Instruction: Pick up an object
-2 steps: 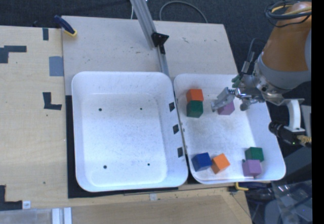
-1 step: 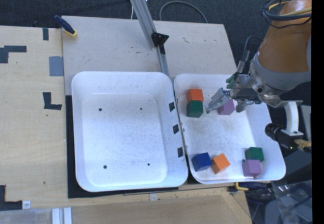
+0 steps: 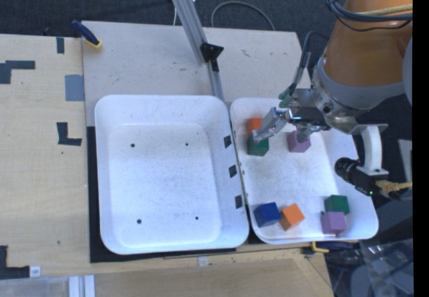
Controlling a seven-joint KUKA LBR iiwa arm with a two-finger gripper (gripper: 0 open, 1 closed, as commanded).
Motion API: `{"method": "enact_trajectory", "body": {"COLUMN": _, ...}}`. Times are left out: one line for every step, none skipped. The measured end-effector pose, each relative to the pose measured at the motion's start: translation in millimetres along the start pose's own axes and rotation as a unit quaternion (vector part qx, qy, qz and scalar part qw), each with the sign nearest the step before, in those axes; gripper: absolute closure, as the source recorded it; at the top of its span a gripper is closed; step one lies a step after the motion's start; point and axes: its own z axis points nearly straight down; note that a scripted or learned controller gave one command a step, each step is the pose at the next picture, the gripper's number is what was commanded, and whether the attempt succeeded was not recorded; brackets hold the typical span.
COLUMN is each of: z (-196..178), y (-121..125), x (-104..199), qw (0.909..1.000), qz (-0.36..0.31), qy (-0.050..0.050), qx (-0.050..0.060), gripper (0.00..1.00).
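My gripper [image 3: 286, 130] hangs over the back half of the right bin [image 3: 308, 175], and it is open. One finger [image 3: 268, 126] slants down beside an orange block [image 3: 253, 125] and a dark green block [image 3: 258, 147]. The other finger [image 3: 305, 132] is just above a purple block [image 3: 299, 143]. No block sits between the two fingers. At the bin's front lie a blue block [image 3: 267, 213], another orange block [image 3: 291, 216], a green block [image 3: 336, 204] and a purple block [image 3: 333, 222].
The left bin [image 3: 161, 175] stands beside the right one, their rims meeting at the middle. A slanted metal pole [image 3: 191, 17] crosses the bench behind the bins. The arm's orange and grey body [image 3: 365, 41] looms over the right bin's back right corner.
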Motion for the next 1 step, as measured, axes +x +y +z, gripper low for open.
{"method": "enact_trajectory", "body": {"z": -140.2, "y": -7.3, "x": -1.3, "qw": 1.0000, "qz": 0.003, "qy": -0.001, "qx": -0.002, "gripper": 0.00}}
